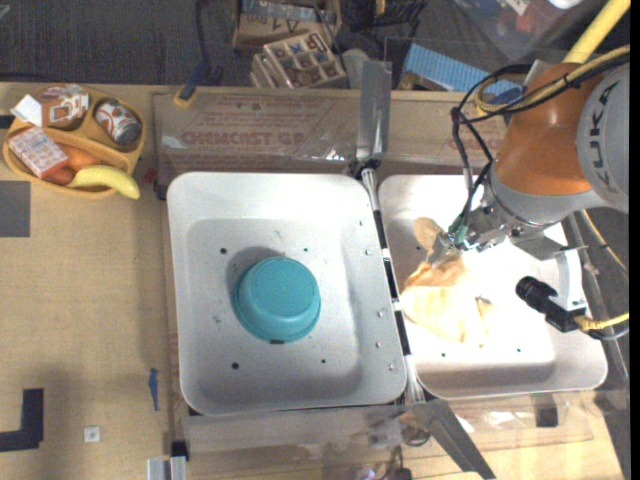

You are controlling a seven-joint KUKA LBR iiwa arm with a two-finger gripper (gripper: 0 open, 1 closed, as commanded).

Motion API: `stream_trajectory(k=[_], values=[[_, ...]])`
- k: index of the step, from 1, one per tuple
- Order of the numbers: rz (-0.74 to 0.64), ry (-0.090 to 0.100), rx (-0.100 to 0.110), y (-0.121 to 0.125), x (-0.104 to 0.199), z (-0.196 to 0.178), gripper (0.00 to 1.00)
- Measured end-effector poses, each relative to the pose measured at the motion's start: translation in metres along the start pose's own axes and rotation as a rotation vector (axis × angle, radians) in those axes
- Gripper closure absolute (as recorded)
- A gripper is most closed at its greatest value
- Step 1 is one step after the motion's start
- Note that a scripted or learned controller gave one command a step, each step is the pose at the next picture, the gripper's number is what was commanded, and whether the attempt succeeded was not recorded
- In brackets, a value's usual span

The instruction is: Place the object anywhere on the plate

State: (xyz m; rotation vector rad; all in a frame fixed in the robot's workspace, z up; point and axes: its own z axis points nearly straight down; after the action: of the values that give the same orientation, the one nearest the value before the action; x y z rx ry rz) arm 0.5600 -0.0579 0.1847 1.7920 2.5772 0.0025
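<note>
Gripper (452, 251), lowered into the right bin (575, 373): finger state cannot be told, since the wrist hides it from above. Pale tan object (440, 303), seemingly soft and flat, is spread on the bin floor directly under and just below the tool, apparently touched for a pickup. Teal plate (278, 299) is seated well to the gripper's left in the left bin (200, 218), awaiting the placement.
</note>
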Motion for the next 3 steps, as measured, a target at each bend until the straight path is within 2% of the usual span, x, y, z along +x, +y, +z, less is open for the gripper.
stream_trajectory(k=[1, 3], values=[[0.001, 0.000, 0.001, 0.000, -0.001, -0.040, 1.00], [-0.793, 0.002, 0.001, -0.004, 0.102, -0.026, 1.00]])
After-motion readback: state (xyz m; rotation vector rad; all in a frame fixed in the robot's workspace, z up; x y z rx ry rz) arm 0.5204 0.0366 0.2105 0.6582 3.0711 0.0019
